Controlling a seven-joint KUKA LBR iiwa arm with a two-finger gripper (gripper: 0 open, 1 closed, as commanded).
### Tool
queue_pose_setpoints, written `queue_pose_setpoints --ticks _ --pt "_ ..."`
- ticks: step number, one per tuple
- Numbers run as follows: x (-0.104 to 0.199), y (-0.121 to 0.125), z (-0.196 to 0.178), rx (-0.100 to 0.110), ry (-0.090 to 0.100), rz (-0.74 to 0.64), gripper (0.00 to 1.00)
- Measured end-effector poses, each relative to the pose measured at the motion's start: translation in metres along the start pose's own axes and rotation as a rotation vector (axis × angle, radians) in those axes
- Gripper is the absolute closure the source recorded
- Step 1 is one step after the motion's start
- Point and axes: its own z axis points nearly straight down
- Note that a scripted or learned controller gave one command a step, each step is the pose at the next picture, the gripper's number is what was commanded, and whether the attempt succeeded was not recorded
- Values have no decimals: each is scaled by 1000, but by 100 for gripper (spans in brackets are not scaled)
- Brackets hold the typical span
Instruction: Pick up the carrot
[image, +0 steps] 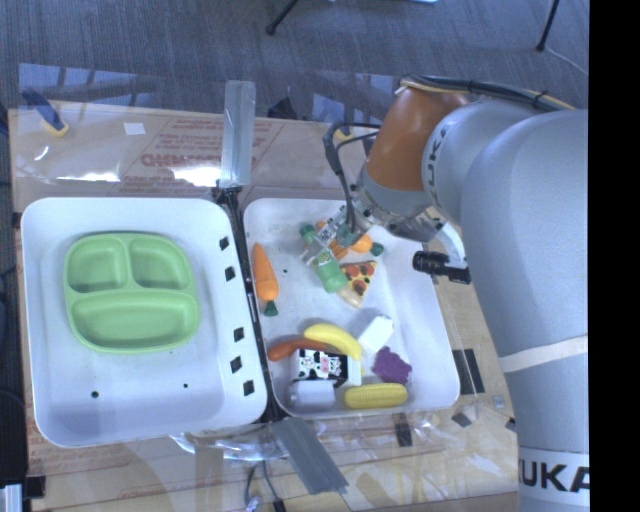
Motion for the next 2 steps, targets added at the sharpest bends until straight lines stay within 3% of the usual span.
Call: queue_pose_setpoints --ticks 1,2 --pt "107 27 -83 5 9 198 100" --pt "58 -18 22 14 13 62 100"
